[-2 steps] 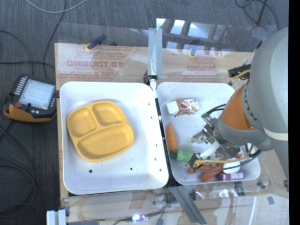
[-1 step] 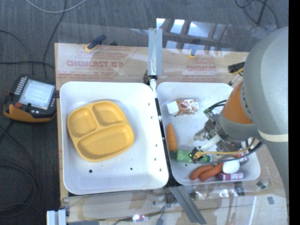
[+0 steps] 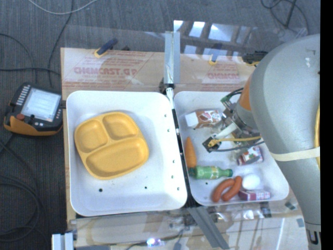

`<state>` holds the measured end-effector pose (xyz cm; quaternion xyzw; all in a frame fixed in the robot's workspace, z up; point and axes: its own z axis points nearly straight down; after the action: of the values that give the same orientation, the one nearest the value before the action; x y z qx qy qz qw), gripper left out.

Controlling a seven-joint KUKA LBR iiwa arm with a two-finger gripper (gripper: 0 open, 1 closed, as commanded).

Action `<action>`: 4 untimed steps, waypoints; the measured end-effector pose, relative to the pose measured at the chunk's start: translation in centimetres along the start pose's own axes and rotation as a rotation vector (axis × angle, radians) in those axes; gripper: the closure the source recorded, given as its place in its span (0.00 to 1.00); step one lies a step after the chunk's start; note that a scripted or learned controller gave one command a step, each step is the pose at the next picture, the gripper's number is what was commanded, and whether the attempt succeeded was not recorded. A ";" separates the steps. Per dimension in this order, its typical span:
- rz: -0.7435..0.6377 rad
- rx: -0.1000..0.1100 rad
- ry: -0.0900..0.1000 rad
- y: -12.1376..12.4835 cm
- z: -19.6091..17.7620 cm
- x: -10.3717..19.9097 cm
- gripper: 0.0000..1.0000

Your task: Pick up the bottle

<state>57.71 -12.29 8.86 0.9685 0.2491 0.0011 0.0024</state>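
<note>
The bottle (image 3: 209,172) is green with a yellow label and lies on its side near the front of the right bin (image 3: 183,104), cap pointing right. My gripper (image 3: 210,144) hangs over the middle of that bin, a little behind the bottle and apart from it. Its two dark fingertips (image 3: 207,140) stand slightly apart, open, with nothing between them. The big grey arm covers the bin's right side.
An orange carrot (image 3: 190,152) lies just left of the bottle. Two sausages (image 3: 227,189), a white egg (image 3: 251,182) and a small red box (image 3: 255,195) sit in front of it. A brown snack packet (image 3: 208,119) and a red-white carton (image 3: 250,155) lie nearby. A yellow divided plate (image 3: 111,144) sits in the left bin (image 3: 78,191).
</note>
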 end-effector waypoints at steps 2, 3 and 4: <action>-0.186 -0.005 -0.011 0.2 -0.1 3.2 0.00; -0.375 0.052 -0.065 3.3 -0.1 5.1 0.00; -0.389 0.102 -0.043 6.7 0.3 3.9 0.00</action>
<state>64.39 -16.31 8.56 0.9009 0.4309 -0.0328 -0.0409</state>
